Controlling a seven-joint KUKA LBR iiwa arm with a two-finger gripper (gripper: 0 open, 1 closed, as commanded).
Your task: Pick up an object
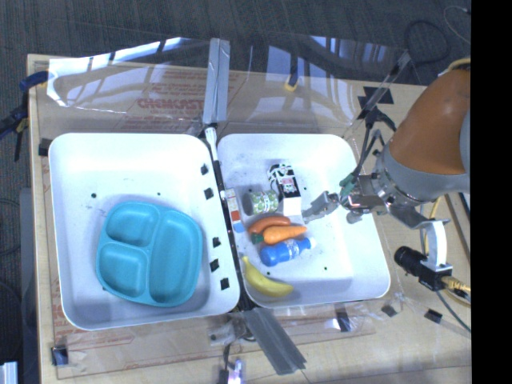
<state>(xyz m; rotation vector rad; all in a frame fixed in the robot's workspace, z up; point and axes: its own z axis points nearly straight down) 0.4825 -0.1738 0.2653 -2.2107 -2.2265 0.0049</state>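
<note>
The toys sit packed tight in the right bin, so the hand could bump two at once and grab none. The carrot lies just above the blue bottle, touching it, and round things like these may roll or slip away. The hand hangs over the right bin, just right of the carrot, and holds nothing. I cannot tell if it is apart or together.

Above the carrot is a small green can, and above that a black and white carton. Below the carrot, past the bottle, lies a banana near the bin's front wall. Any of these would do to pick up.

Well to the left of the carrot, the left bin holds a blue tray with three parts. Both bins rest on the bench.
</note>
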